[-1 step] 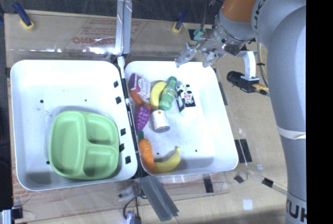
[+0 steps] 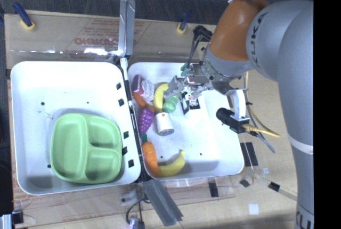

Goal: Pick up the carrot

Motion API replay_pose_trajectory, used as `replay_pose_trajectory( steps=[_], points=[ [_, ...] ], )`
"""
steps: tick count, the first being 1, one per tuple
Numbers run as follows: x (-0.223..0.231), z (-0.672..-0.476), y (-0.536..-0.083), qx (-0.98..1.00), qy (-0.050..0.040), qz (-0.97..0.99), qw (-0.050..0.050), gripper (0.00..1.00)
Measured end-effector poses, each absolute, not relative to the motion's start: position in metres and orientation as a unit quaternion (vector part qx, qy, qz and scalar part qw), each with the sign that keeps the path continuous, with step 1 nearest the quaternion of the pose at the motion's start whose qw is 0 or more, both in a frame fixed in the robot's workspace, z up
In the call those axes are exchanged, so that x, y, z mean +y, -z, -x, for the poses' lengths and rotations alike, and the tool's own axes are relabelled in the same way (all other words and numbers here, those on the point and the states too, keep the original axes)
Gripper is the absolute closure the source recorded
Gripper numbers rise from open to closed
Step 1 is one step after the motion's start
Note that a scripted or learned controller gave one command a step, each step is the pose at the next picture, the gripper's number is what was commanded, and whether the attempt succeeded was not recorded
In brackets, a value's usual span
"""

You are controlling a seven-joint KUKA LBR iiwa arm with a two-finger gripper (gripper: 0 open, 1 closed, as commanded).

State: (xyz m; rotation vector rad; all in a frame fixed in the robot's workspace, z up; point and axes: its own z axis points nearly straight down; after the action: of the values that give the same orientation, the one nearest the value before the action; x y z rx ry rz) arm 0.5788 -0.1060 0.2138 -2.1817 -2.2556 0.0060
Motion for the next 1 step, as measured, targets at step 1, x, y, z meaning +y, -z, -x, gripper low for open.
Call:
replay_pose_trajectory(
  steps=[1],
  points=[
    [-0.1108, -0.5278, -0.0907, -0.768, -0.001, 0.64, 0.001, 0.0]
  ],
)
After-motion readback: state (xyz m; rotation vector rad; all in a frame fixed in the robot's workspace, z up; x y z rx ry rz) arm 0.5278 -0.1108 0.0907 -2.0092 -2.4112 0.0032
